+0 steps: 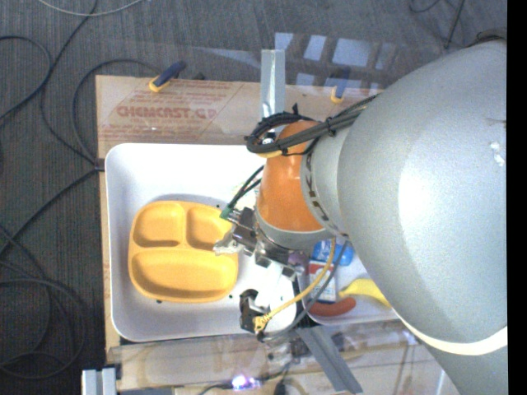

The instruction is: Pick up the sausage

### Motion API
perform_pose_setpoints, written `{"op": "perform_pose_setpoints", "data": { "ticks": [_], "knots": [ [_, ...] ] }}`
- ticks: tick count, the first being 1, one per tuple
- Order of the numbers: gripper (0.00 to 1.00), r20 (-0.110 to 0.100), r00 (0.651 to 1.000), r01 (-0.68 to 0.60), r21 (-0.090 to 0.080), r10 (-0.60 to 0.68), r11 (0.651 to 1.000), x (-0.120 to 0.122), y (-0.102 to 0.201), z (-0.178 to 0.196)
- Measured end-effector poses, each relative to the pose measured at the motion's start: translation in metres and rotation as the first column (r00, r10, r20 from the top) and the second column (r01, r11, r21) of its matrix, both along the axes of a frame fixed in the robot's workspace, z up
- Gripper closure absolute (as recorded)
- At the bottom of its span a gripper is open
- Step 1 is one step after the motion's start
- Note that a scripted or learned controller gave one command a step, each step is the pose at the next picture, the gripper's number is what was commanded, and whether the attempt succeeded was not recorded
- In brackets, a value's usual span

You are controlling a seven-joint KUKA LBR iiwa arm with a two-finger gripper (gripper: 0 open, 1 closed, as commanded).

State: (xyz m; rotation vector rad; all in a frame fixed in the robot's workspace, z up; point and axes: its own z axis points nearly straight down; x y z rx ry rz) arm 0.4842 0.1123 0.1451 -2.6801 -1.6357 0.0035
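The sausage (334, 307) is a short red-brown piece lying in the right bin, near its front edge, partly covered by the arm. My gripper (247, 249) hangs below the orange wrist band over the left bin's right side, close to the right edge of a yellow divided plate (177, 249). It is left of the sausage and apart from it. The big grey arm hides most of the right bin.
The left white bin (119, 220) holds the yellow plate. In the right bin a yellow object (368, 290) lies next to the sausage and a blue-and-white object (338, 253) sits behind it. Cardboard (165, 113) lies beyond the bins.
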Motion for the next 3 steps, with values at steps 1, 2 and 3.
{"op": "perform_pose_setpoints", "data": {
  "ticks": [1,2,3],
  "knots": [
    [0.0,-0.008,1.0,0.008,-0.007,-0.008,1.0,0.009,0.083,-0.046],
    [0.0,-0.003,0.997,0.077,0.017,-0.077,0.997,-0.001,0.021,-0.056],
    [0.0,-0.017,0.996,-0.083,0.016,0.083,0.996,0.014,0.015,-0.04]
  ]
}}
